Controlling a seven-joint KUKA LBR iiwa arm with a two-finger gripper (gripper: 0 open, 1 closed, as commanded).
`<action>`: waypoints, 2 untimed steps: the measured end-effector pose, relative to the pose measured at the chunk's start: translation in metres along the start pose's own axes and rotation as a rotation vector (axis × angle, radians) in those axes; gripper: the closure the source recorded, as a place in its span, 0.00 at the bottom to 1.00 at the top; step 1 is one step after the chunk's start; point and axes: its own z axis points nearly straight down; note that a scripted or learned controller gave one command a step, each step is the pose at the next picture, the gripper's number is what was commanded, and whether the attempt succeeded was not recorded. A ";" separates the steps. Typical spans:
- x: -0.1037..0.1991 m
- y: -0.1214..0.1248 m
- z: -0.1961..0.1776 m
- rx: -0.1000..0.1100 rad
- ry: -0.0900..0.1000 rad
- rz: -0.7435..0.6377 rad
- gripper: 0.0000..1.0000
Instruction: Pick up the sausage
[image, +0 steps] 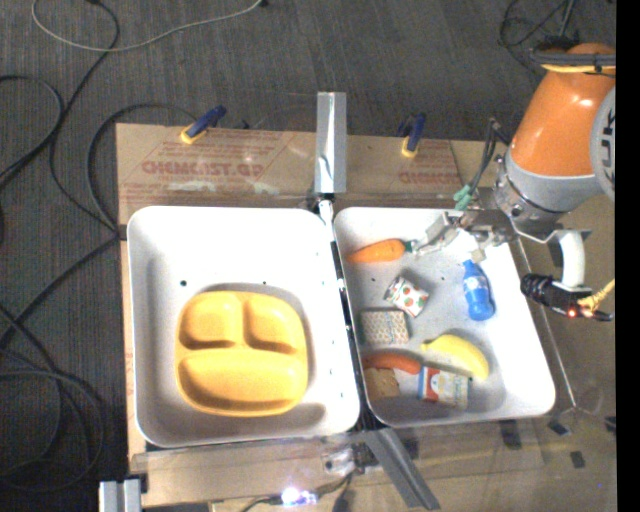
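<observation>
The sausage (392, 361), a reddish-orange link, lies near the front left of the right bin (530, 385). It sits between a grid-patterned cracker (384, 326) and a round brown biscuit (381, 383), with the banana (459, 356) just to its right. My gripper (438, 238) hangs over the back of the right bin, beside the carrot (377, 251) and well away from the sausage. Nothing is visibly held in it.
The right bin also holds a small patterned carton (408, 296), a blue bottle (478, 292) and a red and white carton (443, 386). The left bin (150, 250) bears a yellow divided plate (242, 352). A metal bar (331, 150) stands behind the bins.
</observation>
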 end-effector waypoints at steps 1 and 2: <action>0.009 -0.050 0.117 0.002 0.001 -0.087 0.00; 0.005 -0.086 0.171 -0.020 -0.004 -0.093 0.00</action>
